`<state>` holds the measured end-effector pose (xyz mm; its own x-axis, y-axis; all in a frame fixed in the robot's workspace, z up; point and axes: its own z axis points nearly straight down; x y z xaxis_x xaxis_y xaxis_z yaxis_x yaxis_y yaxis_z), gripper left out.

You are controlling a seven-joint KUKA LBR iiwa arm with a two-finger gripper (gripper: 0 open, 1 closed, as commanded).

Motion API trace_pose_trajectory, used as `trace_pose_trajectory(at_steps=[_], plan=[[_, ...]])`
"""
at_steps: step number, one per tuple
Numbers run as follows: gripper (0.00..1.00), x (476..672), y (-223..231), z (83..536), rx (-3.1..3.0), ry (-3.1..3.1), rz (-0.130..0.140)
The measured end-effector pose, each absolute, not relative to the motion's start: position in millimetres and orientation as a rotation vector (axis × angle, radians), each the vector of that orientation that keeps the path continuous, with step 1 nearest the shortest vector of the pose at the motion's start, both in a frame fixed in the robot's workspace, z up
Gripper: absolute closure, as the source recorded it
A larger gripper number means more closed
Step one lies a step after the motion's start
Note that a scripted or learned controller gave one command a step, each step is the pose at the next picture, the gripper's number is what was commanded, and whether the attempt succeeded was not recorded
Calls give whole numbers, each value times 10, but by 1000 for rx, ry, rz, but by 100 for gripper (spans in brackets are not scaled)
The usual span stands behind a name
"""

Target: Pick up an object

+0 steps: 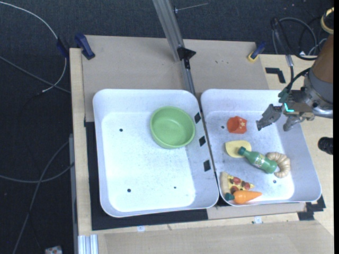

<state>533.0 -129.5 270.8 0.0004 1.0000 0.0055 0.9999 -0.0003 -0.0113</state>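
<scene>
Grey jaws [279, 119] hang spread open and empty above the right white bin [312, 165]; we judge they're lining up a descent. Our likeliest target, the small red toy [237, 124], lies just left of them.

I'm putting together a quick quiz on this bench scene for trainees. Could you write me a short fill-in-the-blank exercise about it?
1. The green bowl sits in the ____ bin.
2. The gripper hangs open above the right bin, with ____ between its fingers.
3. The green bottle lies with its cap end on a ____ piece.
4. The carrot lies by the ____ edge of the right bin, next to the pizza slice.

Missing words: left; nothing; yellow; front
</scene>
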Motion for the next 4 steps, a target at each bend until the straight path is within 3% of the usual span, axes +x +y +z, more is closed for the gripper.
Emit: trace_pose_trajectory(at_steps=[1,3,4], plan=[[0,5337,-1296,2727,-2215,-2215,2],[0,5398,-1278,1829,-2211,-2209,10],[0,5328,-1286,1195,-2211,-2208,11]])
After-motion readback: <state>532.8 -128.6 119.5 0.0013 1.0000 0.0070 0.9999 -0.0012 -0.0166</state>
